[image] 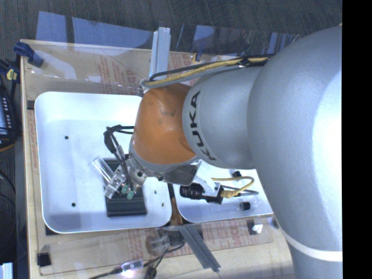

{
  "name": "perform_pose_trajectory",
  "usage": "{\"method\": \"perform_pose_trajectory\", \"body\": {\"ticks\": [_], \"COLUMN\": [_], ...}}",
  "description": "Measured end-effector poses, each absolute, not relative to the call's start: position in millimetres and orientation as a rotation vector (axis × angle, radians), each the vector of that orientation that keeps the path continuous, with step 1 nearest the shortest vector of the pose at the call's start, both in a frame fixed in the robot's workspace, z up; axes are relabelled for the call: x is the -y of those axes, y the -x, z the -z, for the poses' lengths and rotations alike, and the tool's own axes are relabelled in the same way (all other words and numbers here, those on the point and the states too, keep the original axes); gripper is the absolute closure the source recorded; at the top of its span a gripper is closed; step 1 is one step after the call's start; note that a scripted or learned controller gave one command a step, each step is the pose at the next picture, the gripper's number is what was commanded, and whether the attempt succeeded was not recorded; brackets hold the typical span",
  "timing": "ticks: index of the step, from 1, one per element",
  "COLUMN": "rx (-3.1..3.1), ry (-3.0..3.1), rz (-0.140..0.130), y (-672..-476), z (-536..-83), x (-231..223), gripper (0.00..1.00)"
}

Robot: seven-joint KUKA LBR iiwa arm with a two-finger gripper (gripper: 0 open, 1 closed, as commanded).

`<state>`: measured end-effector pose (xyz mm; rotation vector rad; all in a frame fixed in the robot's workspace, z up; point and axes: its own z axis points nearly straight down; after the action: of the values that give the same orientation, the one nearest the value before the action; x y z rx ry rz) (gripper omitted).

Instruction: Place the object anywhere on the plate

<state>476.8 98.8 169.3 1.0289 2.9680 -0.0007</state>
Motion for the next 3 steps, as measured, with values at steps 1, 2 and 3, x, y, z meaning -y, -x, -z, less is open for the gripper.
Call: {"method": "perform_pose_trajectory", "body": {"ticks": [1,2,3], "rx": [-2.918,-3.012,-2.927], "ry": [-1.18,-0.886,-1.142], "rz": [0.008,-0.002,0.003], "y": [-473.8,-477.3,-519.0], "z": [-96,-268,-91], "x": [-175,-126,-196], "gripper": [1.0,1.0,1.0]}}
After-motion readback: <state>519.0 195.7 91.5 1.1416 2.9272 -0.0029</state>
